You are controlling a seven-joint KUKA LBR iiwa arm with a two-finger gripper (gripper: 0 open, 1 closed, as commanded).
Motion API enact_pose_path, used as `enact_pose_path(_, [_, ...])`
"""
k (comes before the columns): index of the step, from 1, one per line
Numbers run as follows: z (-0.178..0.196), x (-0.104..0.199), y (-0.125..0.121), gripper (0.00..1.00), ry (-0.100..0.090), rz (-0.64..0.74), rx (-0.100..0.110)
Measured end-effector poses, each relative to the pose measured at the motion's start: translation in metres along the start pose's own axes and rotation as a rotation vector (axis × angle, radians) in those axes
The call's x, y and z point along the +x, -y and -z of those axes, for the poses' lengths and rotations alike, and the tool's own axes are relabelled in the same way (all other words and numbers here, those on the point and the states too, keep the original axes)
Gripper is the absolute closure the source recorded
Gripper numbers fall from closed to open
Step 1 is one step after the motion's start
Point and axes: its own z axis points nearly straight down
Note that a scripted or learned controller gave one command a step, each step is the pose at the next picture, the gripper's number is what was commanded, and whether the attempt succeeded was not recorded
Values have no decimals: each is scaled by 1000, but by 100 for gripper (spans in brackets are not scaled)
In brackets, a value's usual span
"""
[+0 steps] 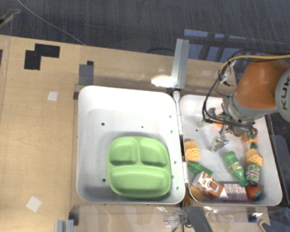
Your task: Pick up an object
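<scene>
Nearest, along near wall of right bin (pixel 277 183): small carton (pixel 208 186), boxy, orange-brown w/ white print, lying tilted; just right of it a flat wrapped bar (pixel 234 191), glossy, white and dark red, lengthwise along wall; at bar's right end a rounded red piece (pixel 254 193) w/ green top, tucked in near-right corner.

A bit farther: green bottle (pixel 234 166), smooth plastic, tapered, lying at a slant, neck toward far-left. Right of it a round green-and-red tub (pixel 253 172) w/ white label, touching a bumpy yellow piece (pixel 254 157) on its far side. Left side of same bin: knobbly yellow corn cob (pixel 192 152) w/ orange top end, hard by dividing wall; flat green leaf shape (pixel 199 167) just near of it.

In left bin (pixel 91 109): light green tray (pixel 139 166), matte plastic, rounded corners, three hollows – one wide near, two smaller far. Sits toward near-right part of bin. Bin floor smooth white, few small dark dots.

Farther, over right bin's middle: gripper (pixel 219 143), grey metal, pointing down at bare white floor, between corn cob and green bottle, touching neither as far as visible. Nothing seen between fingers; apart or together – cannot tell, too small and blurred. Small orange-and-green bit (pixel 247 137) just right of it, partly under wrist.

Above that: arm (pixel 258 88) w/ glossy orange dome, grey shell, black cables looping at far-left side. Comes in from right.

Beyond bins: pale wood bench (pixel 34 145), black square marks (pixel 40 55) far-left, upright metal post (pixel 179 63) at far end of divider.
</scene>
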Motion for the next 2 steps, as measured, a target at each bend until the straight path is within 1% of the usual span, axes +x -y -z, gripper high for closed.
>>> enact_pose_path(1, [2,49,5,0,1,15,0])
enact_pose_path(2, [4,116,6,0,7,-30,5])
